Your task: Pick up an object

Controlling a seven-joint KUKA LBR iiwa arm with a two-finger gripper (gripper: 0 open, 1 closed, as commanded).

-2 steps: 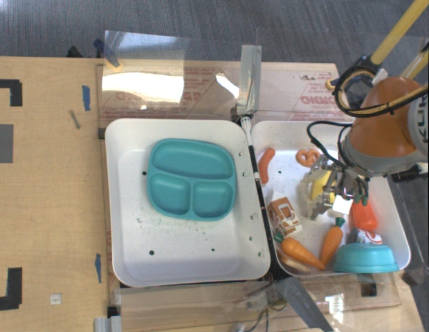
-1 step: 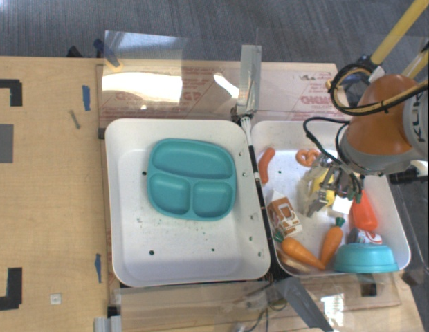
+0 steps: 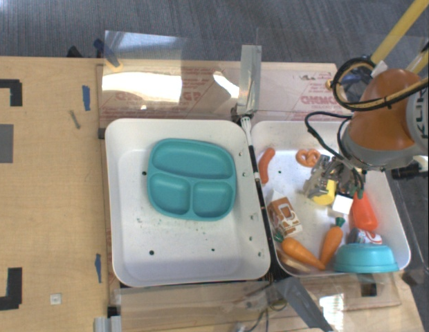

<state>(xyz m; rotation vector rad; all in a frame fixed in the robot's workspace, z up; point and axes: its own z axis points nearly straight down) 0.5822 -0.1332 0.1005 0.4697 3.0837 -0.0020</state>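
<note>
Camera view looks down on a tan counter (image 3: 41,206) with two white bins side by side. On the far left, the counter has black marks and bits of blue tape.

Next comes the left bin (image 3: 131,254). A teal plate (image 3: 192,178) with three parts lies flat in it, a bit above the middle. Small dark specks dot the white floor around it.

A thin wall splits the two bins. Right after it, in the right bin (image 3: 398,244), a red sausage (image 3: 266,164) lies near the top left corner. Below it sits a small brown box (image 3: 285,216), tilted. An orange carrot (image 3: 301,253) lies below the box, near the front wall. A pretzel (image 3: 307,157) lies near the top of the bin.

The pincer (image 3: 330,182) hangs over the middle of the right bin, pointing down. A yellow toy (image 3: 325,196) sits right under it, touching or nearly so. I cannot tell if the pincer is spread or pressed together, or if it is pinching the toy.

Just right of the yellow toy is a small white block (image 3: 342,205). A second carrot (image 3: 331,244) stands tilted below it. A red-orange pepper (image 3: 364,213) lies to the right. A teal bowl (image 3: 365,258) rests at the front right corner.

The arm (image 3: 384,113), with its orange band, comes in from the right, with black cables looped around it.
</note>
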